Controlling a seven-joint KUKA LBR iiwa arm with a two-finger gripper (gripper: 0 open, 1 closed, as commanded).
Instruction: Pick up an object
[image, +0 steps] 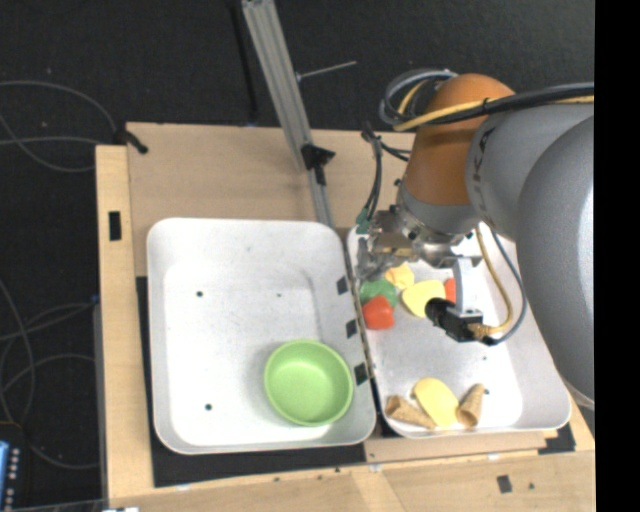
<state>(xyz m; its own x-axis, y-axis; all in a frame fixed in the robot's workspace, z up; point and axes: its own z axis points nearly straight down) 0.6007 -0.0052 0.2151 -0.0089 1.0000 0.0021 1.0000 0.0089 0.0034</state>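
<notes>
Probably light, hard and a little slippery, the small red and green toy (377, 306) at the left wall of the right bin (520, 405), best taken across its narrow middle; gripper (385, 252) just above it, jaw state impossible to tell.

tool (385, 262) tips perhaps hidden behind wrist

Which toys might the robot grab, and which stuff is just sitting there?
For the job: the gripper low in the right bin, over the orange and green toy and yellow pieces.

Just lying about: green bowl in the left bin, and yellow and tan toys at the right bin's near edge.
</notes>
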